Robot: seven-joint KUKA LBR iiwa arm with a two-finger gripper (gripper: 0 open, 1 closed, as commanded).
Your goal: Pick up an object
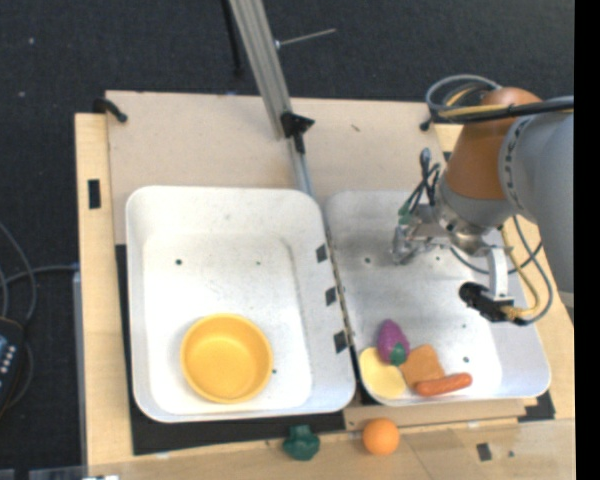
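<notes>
My gripper hangs over the upper middle of the right bin, pointing down at bare bin floor. Nothing shows between its fingers. A cluster of toy food lies in that bin's front left corner: a purple piece, a yellow flat piece, an orange-brown piece and a red-orange carrot-like piece. The gripper is well above and behind this cluster. A yellow bowl sits in the front of the left bin.
An orange ball and a small green object lie on the bench in front of the bins. A metal pole slants up from between the bins at the back. Cables hang beside the wrist.
</notes>
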